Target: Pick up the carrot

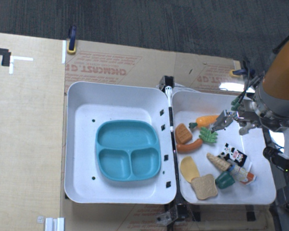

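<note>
gripper [223,121] right beside carrot [206,121] in right bin [263,196]

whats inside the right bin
The right bin holds toy food: a carrot with green leaves, a sausage, bread and more. The gripper overhangs the carrot's leafy end, hiding what lies beneath it.

The grey arm [281,99], its orange band seen above the wrist, is extended in from the right. The hand [223,122] is pointed leftward and downward, angled at a low slant.
</note>
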